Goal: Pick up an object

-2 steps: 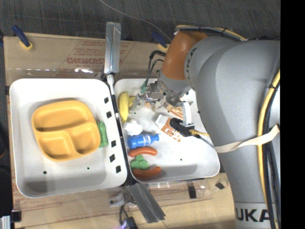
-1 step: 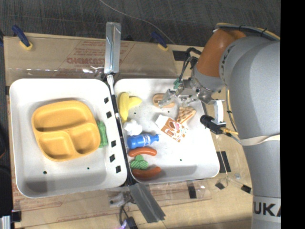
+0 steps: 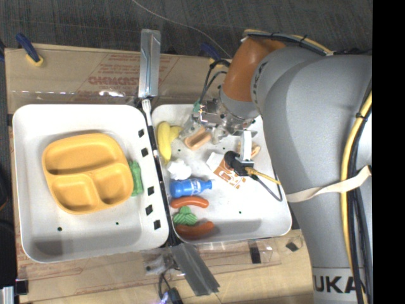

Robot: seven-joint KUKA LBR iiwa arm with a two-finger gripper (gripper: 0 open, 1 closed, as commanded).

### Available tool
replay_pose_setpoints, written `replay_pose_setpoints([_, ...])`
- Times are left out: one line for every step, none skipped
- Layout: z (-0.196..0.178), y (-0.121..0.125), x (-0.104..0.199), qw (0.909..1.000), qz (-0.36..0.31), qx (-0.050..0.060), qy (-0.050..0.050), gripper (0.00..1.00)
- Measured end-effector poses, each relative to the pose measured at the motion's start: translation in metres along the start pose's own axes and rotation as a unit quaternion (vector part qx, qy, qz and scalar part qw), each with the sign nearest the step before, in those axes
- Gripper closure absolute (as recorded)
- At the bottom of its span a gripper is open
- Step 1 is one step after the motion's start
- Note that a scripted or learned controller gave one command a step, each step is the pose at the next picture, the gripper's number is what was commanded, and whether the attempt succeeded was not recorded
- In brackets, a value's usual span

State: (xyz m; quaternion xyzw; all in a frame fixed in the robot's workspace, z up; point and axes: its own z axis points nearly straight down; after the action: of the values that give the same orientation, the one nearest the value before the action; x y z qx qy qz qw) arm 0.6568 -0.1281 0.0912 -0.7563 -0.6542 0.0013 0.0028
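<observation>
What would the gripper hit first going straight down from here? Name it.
Most likely the tan hot-dog bun lying under the gripper in the right bin, beside the banana. Depth is hard to judge from above.

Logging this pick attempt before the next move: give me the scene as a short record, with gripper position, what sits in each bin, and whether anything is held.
gripper: low over the far end of the right bin, beside the banana
held object: cannot tell
right bin contents: banana, blue bottle, red sausage, green toy, brown sausage, orange-and-white card
left bin contents: yellow divided tray, green item at the tray's right edge
</observation>
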Motion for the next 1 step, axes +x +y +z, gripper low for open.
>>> replay_pose_setpoints([-0.0095,-0.001,0.0,1.0,-0.002,0.003,0.0,1.0])
